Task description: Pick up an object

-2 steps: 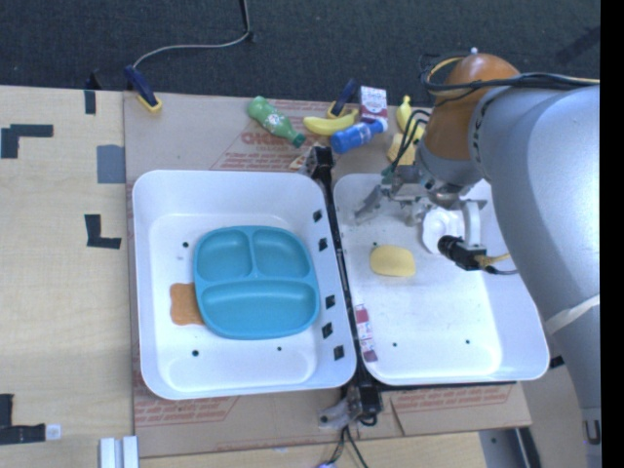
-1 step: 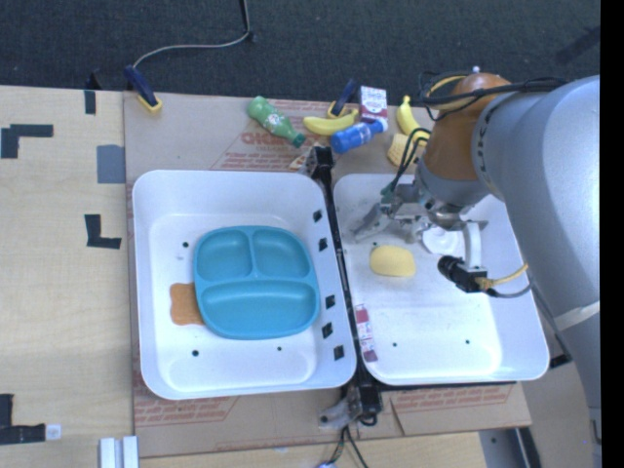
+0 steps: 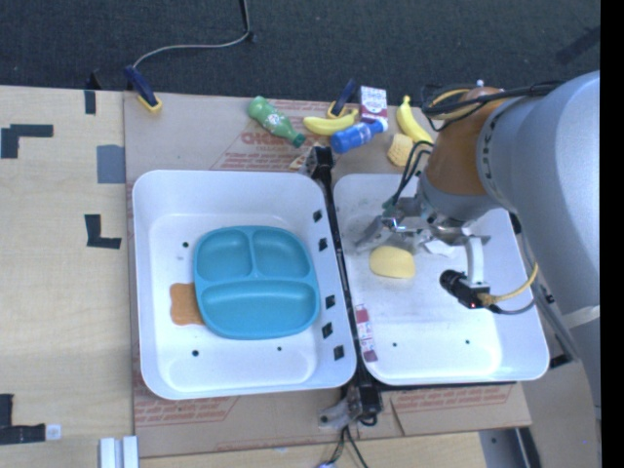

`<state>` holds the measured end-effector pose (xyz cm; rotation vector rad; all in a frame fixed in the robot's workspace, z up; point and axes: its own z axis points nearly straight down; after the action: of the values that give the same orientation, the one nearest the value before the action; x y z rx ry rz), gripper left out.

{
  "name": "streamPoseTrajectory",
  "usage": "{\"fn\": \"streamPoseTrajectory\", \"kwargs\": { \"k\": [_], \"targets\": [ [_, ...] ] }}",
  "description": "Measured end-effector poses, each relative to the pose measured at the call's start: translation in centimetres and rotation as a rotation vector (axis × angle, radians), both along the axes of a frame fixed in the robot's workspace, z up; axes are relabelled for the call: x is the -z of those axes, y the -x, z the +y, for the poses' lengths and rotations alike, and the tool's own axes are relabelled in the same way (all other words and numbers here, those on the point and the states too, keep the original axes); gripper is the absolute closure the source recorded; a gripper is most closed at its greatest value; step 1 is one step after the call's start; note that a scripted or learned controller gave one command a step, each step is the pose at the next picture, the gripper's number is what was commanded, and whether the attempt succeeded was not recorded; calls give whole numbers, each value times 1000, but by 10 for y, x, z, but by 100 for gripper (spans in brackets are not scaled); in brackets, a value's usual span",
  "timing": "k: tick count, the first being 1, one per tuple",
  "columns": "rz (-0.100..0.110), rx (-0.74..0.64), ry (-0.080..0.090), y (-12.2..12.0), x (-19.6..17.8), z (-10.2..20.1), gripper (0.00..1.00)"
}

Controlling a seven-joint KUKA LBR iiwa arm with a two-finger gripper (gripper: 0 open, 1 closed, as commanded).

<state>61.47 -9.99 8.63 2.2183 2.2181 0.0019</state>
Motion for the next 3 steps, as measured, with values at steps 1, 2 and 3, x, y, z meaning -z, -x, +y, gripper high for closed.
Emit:
{"fn": "streamPoseTrajectory", "kwargs": {
  "k": [1,2,3],
  "targets": [
    [2,-1,-2,-53,1,4,0],
    [2,0,-1,-17,0,4,0],
    [0,-2,0,11,0,2,0]
  ]
}}
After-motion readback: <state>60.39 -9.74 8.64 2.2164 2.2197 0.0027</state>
